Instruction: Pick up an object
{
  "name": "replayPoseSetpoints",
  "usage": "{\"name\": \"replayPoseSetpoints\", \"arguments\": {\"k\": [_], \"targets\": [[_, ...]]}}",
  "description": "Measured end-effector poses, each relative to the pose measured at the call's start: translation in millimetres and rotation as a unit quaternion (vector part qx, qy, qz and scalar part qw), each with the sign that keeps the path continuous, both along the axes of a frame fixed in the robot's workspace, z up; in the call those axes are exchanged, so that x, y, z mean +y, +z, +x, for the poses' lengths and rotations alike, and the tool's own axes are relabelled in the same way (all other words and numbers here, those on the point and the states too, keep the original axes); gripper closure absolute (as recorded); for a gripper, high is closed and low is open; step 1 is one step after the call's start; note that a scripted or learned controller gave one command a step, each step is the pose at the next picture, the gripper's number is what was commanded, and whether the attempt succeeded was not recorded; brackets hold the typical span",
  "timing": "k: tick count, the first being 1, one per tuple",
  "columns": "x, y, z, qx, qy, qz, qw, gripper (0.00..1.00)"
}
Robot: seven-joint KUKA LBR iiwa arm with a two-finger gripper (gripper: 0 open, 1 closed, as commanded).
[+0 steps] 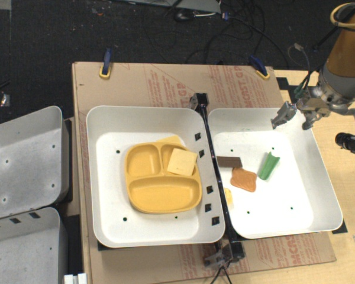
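In the right bin (319, 209) lie a green block (268, 165), an orange flat piece (244, 180) and a dark brown block (229, 162), close together near the bin's left side. A small yellow bit (228, 195) peeks out at the divider. My gripper (296, 117) hangs over the bin's far right corner, above and right of the green block. Its fingers are spread open with nothing between them.
The left bin (103, 158) holds a yellow divided plate (164, 185) with a pale yellow square (182, 161) resting on its upper right compartment. A black divider (212, 170) joins the two bins. White lids (23, 158) lie off the bench to the left.
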State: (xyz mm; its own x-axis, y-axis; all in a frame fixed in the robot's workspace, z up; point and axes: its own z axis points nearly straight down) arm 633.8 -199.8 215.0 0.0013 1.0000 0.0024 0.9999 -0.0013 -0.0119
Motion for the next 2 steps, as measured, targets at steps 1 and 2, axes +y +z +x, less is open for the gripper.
{"name": "replayPoseSetpoints", "arguments": {"k": [1,2], "targets": [[0,7,3,-0.006,0.001,-0.0015,1.0000,0.00],[-3,-52,10,-0.004,0.001,-0.0010,1.0000,0.00]]}}
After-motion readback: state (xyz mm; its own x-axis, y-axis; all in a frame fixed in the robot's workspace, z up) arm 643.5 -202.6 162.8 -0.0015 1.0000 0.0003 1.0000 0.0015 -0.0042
